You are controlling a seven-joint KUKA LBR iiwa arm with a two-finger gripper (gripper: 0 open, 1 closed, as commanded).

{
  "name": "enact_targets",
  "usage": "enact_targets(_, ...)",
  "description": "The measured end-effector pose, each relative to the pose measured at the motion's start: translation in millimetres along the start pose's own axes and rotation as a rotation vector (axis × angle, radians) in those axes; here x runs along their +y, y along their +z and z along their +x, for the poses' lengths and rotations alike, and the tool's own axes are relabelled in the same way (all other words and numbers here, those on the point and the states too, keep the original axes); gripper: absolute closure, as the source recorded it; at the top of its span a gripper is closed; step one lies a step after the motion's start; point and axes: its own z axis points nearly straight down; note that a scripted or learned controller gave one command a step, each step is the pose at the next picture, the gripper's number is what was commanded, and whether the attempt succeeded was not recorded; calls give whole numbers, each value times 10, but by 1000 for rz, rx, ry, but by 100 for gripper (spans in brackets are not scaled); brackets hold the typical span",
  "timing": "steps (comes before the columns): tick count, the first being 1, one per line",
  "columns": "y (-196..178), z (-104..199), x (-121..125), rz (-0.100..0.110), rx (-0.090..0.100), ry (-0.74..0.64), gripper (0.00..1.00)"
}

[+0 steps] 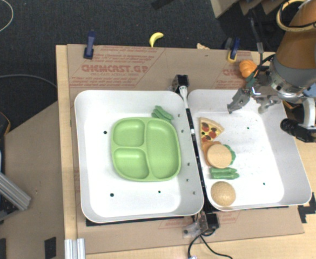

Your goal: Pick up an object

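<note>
- The right bin [271,161] is the landmark: a shallow, smooth white tray with rounded corners, set on a brown cardboard sheet [125,66] printed in red on the desk.
- Along its left wall lie toy foods: a flat pizza slice [209,129], a round burger [220,155] with a green frill, a knobbly green pea pod [223,172] and a tan bun [223,192], dome-shaped.
- Left of that bin, the other white bin [93,144] carries a glossy green plate [146,148] with three compartments and a small green leafy piece [162,113].
- The grey arm [301,47], orange-banded, leans in over the bin's upper right corner; the jaws [249,102] hang apart above bare tray, clamping nothing.
</note>
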Motion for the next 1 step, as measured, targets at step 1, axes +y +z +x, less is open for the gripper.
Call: enact_targets(1,1160,294,-546,12,4,1,0)
